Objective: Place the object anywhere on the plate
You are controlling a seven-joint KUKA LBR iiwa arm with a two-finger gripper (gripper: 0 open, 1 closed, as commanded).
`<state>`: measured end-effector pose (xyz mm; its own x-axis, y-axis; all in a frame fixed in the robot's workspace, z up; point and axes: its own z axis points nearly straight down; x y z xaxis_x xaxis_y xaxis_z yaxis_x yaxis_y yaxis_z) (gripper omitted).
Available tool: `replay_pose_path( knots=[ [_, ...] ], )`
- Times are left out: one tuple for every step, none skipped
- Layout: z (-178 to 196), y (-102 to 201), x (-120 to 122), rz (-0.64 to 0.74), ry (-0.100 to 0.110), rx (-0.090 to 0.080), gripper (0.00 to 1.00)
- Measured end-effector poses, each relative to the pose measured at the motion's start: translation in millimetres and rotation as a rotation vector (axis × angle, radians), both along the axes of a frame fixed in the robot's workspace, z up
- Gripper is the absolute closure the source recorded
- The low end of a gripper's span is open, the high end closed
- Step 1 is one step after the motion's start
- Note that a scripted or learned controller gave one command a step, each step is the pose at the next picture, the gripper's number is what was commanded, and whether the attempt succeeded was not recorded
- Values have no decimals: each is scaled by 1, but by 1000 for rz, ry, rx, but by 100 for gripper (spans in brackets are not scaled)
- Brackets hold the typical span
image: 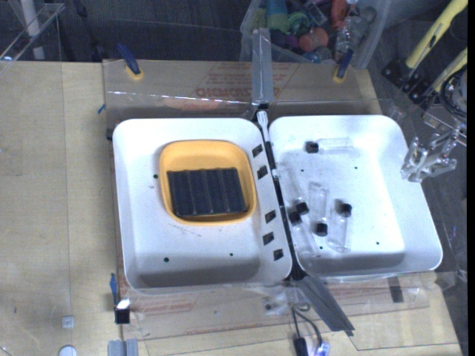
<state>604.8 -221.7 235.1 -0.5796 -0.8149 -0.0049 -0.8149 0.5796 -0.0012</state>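
- Camera view: clear vials [320,199] with black caps are lying scattered in the right bin [386,136], about 3 o'clock from the yellow plate [172,158] sitting in the left bin [133,143].
- They are looking light, rigid, slick, probably fragile; gripping mid-barrel seems best.
- Plate is carrying a dark ribbed block [206,191].
- Gripper [429,158] is hanging at the right bin's 3 o'clock rim, holding nothing; its opening isn't readable.
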Motion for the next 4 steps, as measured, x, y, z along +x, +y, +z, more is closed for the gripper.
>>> replay_pose_path(
  knots=[
    [5,1,-14,265,1,0,100],
    [11,0,-44,563,1,0,100],
    [11,-1,-44,563,1,0,0],
    [26,38,-66,537,1,-1,0]
  ],
)
